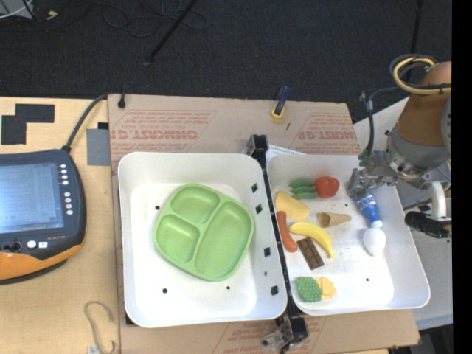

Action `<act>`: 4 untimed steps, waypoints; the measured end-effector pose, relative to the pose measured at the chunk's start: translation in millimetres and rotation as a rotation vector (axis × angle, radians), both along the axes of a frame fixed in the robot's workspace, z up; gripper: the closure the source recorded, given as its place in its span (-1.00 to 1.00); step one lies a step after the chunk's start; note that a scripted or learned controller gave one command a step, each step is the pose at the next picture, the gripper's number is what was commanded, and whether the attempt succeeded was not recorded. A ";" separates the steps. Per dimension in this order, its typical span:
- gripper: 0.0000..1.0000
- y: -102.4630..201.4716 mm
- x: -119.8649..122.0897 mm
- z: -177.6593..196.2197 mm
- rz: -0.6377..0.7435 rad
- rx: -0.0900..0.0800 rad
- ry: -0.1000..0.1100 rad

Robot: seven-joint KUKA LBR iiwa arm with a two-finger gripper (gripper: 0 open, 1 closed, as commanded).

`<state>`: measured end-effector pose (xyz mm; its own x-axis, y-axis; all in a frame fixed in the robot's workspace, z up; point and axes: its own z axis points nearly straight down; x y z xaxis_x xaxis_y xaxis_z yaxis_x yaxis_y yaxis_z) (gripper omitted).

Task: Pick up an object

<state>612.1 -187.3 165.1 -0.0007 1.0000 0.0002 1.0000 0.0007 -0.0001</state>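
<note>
My gripper point(363, 184) hangs over the right bin's point(410, 275) far right corner, just above a blue tube-like object point(369, 212). A white rounded object point(375, 240) lies right below the tube. To the left lie a red tomato point(327, 186), a green vegetable point(302, 189), a yellow wedge point(291, 206), a small tan cone point(335, 218), a banana point(313, 237), an orange carrot point(285, 231), a brown bar point(310, 253) and a green and yellow piece point(315, 288).
The left bin point(131, 198) holds a green divided plate point(204, 231). A black divider bar point(270, 227) runs between the bins. A teach pendant point(33, 205) rests at the bench's left, and a blue and yellow clamp point(280, 103) sits on the far cardboard edge.
</note>
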 end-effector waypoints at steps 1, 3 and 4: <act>1.00 2.6 5.9 44.8 0.000 -0.001 -0.002; 1.00 50.0 -1.0 71.8 0.001 0.001 0.003; 1.00 93.3 -10.9 61.2 0.000 0.001 0.005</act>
